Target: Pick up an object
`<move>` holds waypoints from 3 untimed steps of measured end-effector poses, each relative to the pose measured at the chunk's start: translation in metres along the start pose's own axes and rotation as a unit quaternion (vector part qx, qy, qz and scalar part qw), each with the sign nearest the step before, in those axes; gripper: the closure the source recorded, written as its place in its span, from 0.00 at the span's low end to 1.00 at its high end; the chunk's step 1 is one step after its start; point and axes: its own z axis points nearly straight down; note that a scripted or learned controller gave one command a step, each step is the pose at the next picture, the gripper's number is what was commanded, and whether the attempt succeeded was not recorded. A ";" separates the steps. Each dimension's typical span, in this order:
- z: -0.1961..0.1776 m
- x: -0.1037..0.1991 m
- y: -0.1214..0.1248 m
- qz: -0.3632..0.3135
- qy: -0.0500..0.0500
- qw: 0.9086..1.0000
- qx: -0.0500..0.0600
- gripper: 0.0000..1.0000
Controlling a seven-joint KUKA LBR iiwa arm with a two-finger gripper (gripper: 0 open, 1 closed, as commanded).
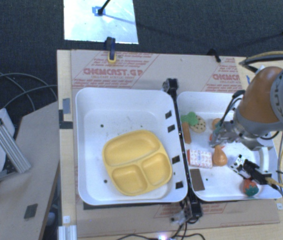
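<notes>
**Gripper low in the right bin, grasp unconfirmed**

Gripper (pixel 220 138) sits down among the toys in the right bin (pixel 201 100), just above the orange pear-shaped piece (pixel 220 156) and beside the red-and-white box (pixel 199 157). You cannot tell its state or whether it holds anything. Judge this as the reach-and-grasp step; next you need a firm close on one item, then a straight lift.

divided tray (pixel 137 161) in left bin (pixel 89 134), toys in right bin (pixel 216 190)
</notes>
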 end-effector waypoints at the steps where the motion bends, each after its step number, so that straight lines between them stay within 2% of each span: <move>1: 0.013 -0.040 -0.037 0.002 0.002 1.000 0.005 1.00; 2: -0.094 0.044 0.004 -0.006 0.003 1.000 -0.003 1.00; 3: -0.087 0.174 0.022 -0.008 0.005 1.000 0.003 1.00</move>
